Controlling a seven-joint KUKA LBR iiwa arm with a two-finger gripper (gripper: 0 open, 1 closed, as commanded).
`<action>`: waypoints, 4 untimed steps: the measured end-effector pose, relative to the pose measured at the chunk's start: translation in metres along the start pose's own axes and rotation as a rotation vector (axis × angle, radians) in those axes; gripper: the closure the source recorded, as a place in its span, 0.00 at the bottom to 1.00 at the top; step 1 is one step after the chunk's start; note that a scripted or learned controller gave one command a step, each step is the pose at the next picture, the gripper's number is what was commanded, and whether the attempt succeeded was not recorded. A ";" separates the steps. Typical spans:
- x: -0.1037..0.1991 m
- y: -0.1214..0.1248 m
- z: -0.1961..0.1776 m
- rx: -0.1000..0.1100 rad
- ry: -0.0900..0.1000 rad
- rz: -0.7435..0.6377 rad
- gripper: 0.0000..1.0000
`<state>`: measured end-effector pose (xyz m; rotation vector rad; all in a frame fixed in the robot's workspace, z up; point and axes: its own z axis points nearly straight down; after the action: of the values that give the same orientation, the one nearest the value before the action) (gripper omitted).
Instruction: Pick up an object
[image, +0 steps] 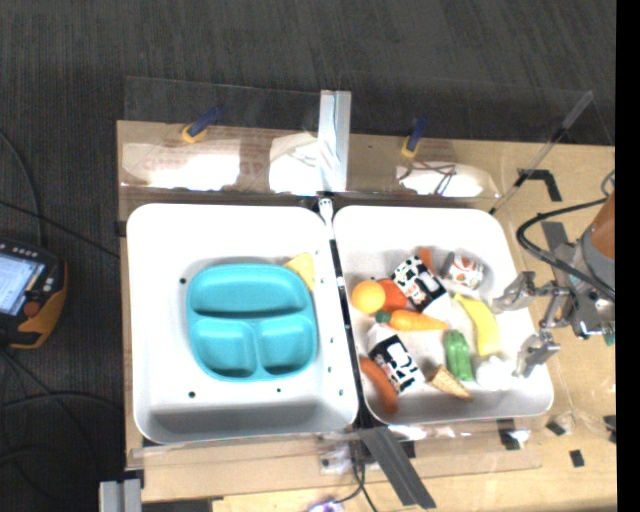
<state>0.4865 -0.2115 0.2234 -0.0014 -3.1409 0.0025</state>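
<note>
Right bin (500, 235), banana (481, 325) beside hand (530, 320)

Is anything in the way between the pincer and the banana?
Nothing visible stands in the way. The pincer sits at the right edge of the right bin, and the banana lies just to its left in the picture. The nearest other toy, the green one, lies on the banana's far side.
</note>
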 end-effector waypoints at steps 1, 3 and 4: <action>-0.002 0.010 0.121 0.006 -0.013 -0.245 0.00; -0.019 0.054 0.124 0.008 -0.011 -0.228 1.00; -0.019 0.054 0.124 0.008 -0.011 -0.228 0.00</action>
<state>0.5058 -0.1577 0.0990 0.3576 -3.1311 0.0147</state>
